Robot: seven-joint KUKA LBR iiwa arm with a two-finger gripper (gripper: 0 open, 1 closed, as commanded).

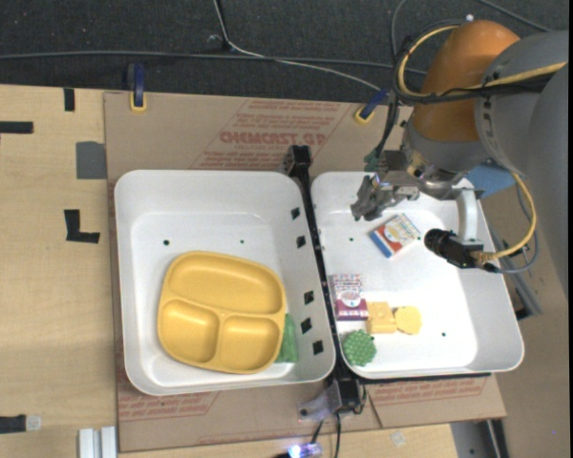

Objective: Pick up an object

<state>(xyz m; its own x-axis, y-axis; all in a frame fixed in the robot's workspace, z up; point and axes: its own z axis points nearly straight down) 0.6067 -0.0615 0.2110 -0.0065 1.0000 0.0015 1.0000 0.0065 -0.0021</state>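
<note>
My gripper (371, 204) hangs over the back left part of the right bin (487, 351), fingers pointing down and nothing visible between them. Just to its right lies a small white card with red and blue print (394, 234). Nearer the front of that bin are a small purple and white packet (348, 294), a yellow cheese-like piece (394, 319) and a green knobbly ball (359, 348). The left bin (134, 208) holds a yellow divided tray (221, 311), with a green item (288, 340) wedged at its right side.
The two bins stand side by side on a brown cardboard sheet (220, 132), joined by a black divider with clips (306, 246). Cables run across the dark back of the bench. A black cylinder on the arm (449, 246) overhangs the right bin.
</note>
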